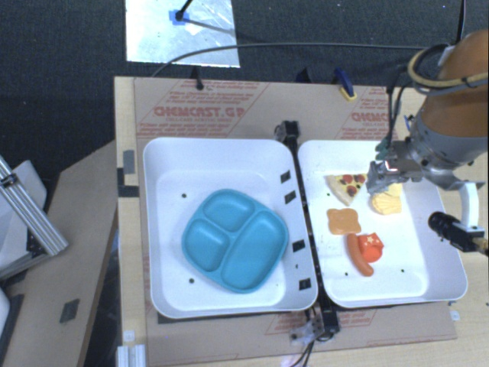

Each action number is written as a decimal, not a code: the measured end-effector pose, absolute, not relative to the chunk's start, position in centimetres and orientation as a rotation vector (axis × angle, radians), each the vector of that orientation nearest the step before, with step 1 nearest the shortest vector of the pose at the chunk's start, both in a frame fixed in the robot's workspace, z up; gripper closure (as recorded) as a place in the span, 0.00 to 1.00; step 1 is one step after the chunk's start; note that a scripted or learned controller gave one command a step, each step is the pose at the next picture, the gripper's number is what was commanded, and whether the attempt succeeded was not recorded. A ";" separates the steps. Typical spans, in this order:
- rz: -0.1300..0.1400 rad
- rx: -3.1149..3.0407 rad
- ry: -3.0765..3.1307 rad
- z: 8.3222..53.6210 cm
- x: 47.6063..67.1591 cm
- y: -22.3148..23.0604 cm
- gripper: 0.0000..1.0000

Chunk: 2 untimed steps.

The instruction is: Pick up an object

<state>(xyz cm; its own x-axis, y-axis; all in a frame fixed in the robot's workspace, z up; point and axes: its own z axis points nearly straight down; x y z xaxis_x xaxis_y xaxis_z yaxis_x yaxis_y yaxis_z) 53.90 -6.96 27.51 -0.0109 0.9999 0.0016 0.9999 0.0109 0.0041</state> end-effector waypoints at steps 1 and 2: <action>0.004 2.209 2.232 25.7 56.2 -1.7 1.00; 0.004 2.210 2.232 24.7 57.3 3.0 1.00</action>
